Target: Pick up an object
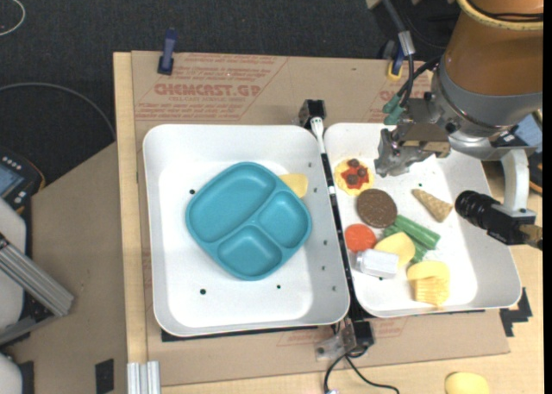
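Currently, the gripper [390, 162] hangs over the far part of the right bin [483, 293], just right of the small pizza piece [354, 175]; whether its fingers are apart or closed cannot be told. Nothing shows between them. Nearer in this bin lie a brown cookie [377, 208], a tan wedge [431, 204], a green piece [417, 232], a red-orange piece [360, 236] and yellow pieces [429, 281]. The left bin [172, 211] holds a blue divided plate [248, 220], with a yellow item [294, 184] at its far right edge.
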Robot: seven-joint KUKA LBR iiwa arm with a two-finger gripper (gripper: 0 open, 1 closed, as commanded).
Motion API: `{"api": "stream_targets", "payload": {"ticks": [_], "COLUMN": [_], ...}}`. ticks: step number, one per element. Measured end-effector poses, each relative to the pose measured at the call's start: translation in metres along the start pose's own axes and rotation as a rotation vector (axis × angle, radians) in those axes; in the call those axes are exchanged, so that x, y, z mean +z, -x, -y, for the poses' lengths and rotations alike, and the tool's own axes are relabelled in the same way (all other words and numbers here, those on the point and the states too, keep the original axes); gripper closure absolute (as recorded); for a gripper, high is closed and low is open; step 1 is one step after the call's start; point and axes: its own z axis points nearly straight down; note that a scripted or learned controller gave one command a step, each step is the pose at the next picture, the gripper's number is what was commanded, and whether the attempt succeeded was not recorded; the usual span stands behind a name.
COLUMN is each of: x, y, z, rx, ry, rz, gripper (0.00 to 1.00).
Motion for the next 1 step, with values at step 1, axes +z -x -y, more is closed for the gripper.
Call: {"api": "stream_targets", "payload": {"ticks": [1], "x": [0.0029], "y": [0.0626], "z": [0.0229], "rx": [0.013], "ry": [-0.006], "rz": [0.002], "gripper": [1.00]}}
